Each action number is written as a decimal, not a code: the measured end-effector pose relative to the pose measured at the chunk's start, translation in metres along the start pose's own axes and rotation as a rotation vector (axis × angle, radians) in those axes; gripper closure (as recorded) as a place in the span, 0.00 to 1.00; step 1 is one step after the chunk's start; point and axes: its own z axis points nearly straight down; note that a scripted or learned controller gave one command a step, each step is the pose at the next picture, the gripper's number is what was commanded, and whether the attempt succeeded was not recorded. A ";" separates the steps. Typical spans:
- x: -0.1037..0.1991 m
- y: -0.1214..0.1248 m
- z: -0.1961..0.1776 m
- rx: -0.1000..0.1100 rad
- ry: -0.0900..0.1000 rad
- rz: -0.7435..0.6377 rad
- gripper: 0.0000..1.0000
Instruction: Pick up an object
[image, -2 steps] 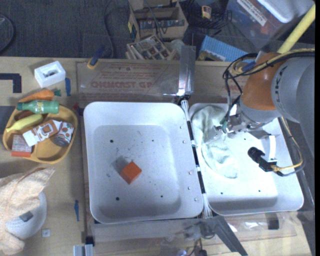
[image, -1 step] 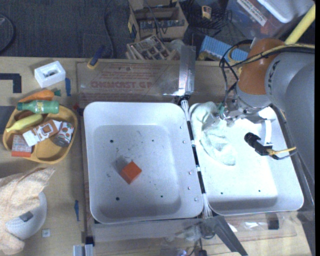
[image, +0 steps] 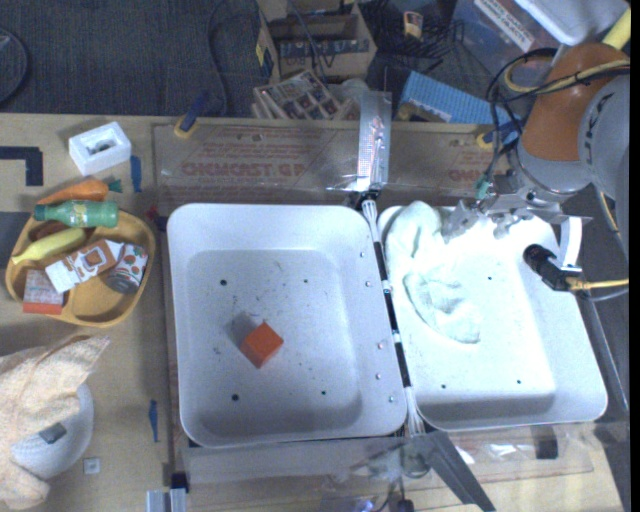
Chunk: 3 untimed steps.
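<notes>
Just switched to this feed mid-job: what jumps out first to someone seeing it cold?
First, the orange block, alone on the floor of the left bin, bright against the white. Next, the crumpled white cloth lying in the right bin, draped toward its upper left corner. Then the arm's orange band at upper right, with the gripper over the right bin's far edge, well away from the block.
</notes>
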 end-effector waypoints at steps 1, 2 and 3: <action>0.002 0.002 -0.011 -0.005 -0.004 -0.005 1.00; 0.002 0.002 -0.011 -0.004 -0.004 -0.005 0.00; -0.008 -0.049 -0.001 0.004 0.003 -0.037 0.00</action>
